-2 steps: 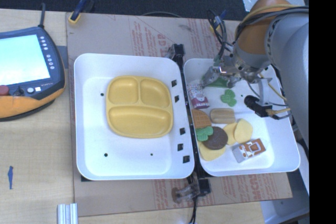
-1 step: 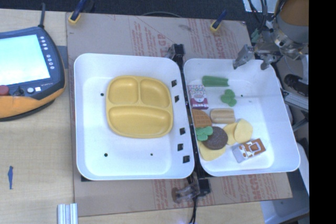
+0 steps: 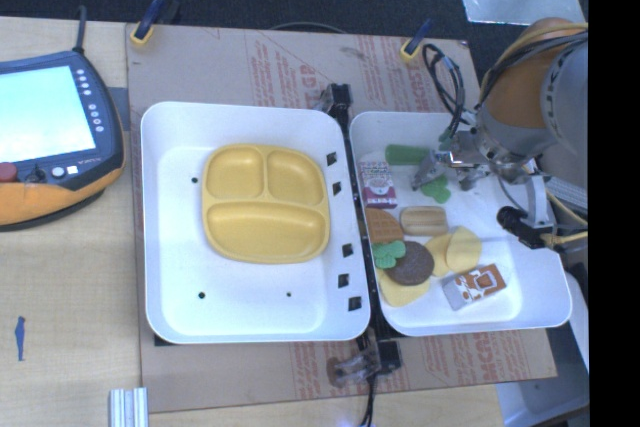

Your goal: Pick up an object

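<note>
So the claw (image 3: 447, 167) is down in the right bin (image 3: 540, 315), at its far end, and I honestly can't tell if it's spread or pinched; too much metal clutter there. Touching or just under it is a small green piece (image 3: 436, 188), with a longer green bar (image 3: 406, 154) just to its left. The rest of the pile sits nearer the camera from the claw: tan roll (image 3: 423, 219), brown cookie (image 3: 410, 262), yellow wedge (image 3: 462, 248). My guess at the risk: stuff's packed tight, so it could clip the bar or nudge the green piece away. Arm (image 3: 530, 95) reaches in from the right, wrist bent down. Yellow tray (image 3: 266, 203) sits well off to the left.
</note>
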Controlling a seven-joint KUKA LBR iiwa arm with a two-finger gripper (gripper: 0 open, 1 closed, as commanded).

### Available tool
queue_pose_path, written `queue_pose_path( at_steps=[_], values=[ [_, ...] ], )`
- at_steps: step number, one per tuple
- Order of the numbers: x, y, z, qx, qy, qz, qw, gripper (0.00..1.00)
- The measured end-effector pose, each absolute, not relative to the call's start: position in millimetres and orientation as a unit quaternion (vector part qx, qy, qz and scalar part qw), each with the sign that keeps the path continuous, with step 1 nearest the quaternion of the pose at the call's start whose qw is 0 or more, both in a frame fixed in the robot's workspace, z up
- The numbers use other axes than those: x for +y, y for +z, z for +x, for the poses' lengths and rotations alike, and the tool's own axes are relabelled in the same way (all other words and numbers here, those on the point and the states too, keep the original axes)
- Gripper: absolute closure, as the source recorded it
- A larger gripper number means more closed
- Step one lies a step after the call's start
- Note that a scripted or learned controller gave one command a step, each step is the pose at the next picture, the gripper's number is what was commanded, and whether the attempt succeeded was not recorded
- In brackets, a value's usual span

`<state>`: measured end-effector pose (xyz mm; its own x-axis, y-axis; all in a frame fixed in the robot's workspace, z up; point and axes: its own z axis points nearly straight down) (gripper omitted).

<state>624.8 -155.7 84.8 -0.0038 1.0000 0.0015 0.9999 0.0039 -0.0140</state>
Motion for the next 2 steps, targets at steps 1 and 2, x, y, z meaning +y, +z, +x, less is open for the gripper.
queue_pose_path(
  at_steps=[1, 2],
  values=[
    [-157.5, 103.2, 628.8, -0.709, 0.0018, -0.706, 0.0, 1.0],
    [-44.5, 198.9, 659.7, -0.712, -0.0041, -0.702, -0.002, 1.0]
  ],
)
